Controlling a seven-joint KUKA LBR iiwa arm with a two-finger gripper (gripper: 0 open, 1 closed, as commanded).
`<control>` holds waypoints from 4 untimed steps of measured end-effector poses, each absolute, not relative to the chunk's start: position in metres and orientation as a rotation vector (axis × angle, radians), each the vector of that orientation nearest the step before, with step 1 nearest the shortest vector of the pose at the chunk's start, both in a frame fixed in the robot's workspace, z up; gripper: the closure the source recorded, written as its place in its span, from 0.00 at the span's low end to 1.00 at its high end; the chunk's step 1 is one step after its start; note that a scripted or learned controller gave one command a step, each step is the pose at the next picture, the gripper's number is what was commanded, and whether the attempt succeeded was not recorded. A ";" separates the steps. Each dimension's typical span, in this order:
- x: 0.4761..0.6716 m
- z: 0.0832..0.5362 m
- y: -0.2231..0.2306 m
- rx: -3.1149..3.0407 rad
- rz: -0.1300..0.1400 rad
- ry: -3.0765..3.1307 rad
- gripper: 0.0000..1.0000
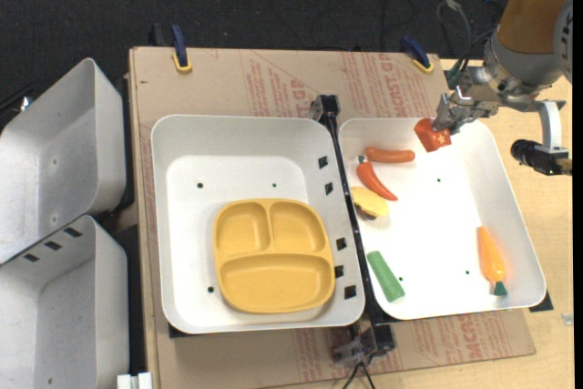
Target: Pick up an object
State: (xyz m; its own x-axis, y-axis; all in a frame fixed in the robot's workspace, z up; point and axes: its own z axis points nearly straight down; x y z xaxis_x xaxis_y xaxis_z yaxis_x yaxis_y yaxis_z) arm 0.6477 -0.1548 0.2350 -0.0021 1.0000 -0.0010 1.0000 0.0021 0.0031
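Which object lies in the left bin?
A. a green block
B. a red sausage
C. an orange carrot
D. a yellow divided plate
D: the yellow divided plate sits alone in the left bin, while the food-shaped items are in the right bin.

Robotics lab, test-cell setup. Two white bins (187, 137) sit on a cardboard sheet (273, 73) clamped to the bench with blue-and-yellow clips (181, 50). Industrial arm (537, 5) reaches in at right. Loose cables (401, 5) run over dark carpet behind; spare white bins (64, 141) stacked at left.
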 end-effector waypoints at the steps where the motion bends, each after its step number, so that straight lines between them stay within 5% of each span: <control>1: 0.630 0.243 -0.098 2.214 0.002 2.230 1.00; 4: 0.577 0.247 0.061 2.215 -0.001 2.232 1.00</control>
